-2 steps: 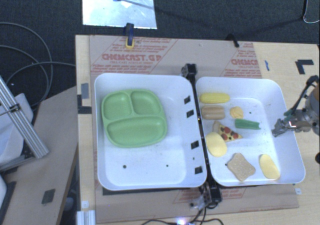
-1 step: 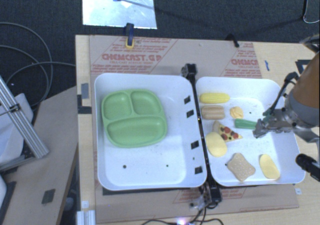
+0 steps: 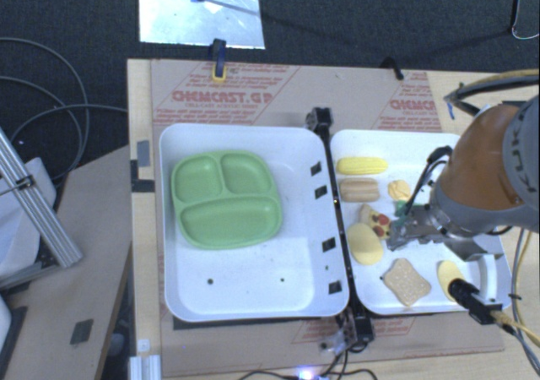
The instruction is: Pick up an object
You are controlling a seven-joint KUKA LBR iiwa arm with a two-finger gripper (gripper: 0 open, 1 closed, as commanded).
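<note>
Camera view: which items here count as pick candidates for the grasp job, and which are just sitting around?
Job-relevant:
- hand, low in the right bin
- corn cob
- hot dog bun
- pizza slice
- yellow round piece
- cracker
- small yellow piece
- yellow piece

Lying about:
- green divided plate in the left bin
- clamp on the bench edge

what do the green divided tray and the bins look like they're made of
The green three-compartment tray looks like moulded plastic with a matte finish: even colour, soft rounded ridges, no glare. The two shallow white bins, left and right, seem to be smooth plastic with a slight sheen and rounded corners, though coated metal can't be ruled out.
</note>
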